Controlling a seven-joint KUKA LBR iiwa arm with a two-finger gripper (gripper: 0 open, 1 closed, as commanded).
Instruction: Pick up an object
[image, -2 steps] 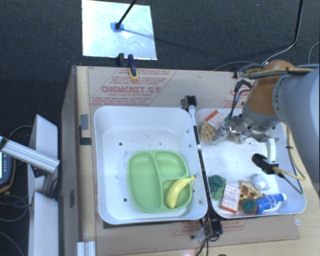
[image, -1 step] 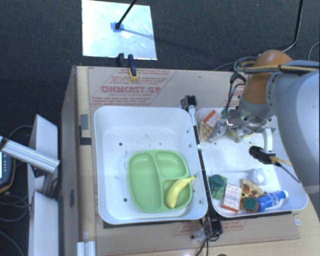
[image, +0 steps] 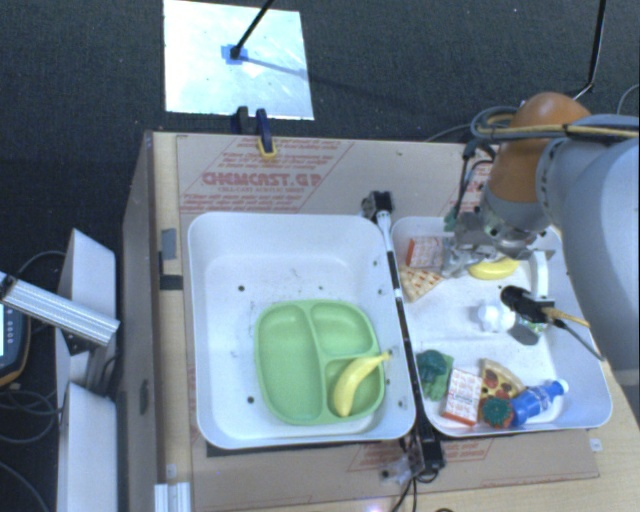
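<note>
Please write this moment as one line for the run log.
arm: over right bin | gripper: low at far end, near yellow item | grasp: cannot tell | left bin: green tray with banana

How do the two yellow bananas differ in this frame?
The banana in the green tray lies in the left bin, in full view; the banana by the gripper lies in the right bin, partly hidden under the wrist. The first rests on a divided plate, the second on the bin floor. Both are yellow.
</note>
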